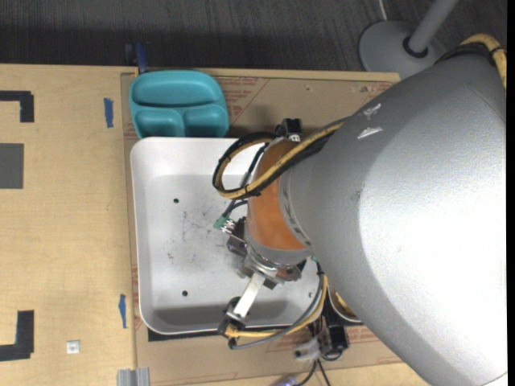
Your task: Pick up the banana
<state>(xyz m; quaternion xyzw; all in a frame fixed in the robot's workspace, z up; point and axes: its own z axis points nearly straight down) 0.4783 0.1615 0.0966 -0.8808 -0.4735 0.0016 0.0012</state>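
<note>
White bin [161,248], one, beside one teal tray [179,103]; whether the hand [265,270] over it grips, I cannot tell.

Dark ribbed carpet [201,14] runs across the top of the frame. Below lies the tan bench top [64,215], with black tape corners [16,96] at left and small blue tape strips [109,112]. A grey stand base [385,48] with a slanting pole [444,8] sits upper right.

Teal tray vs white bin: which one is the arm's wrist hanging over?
The white bin: the orange-banded wrist sits above its right part. The teal compartmented tray lies past the bin's top edge, clear of it.
</note>
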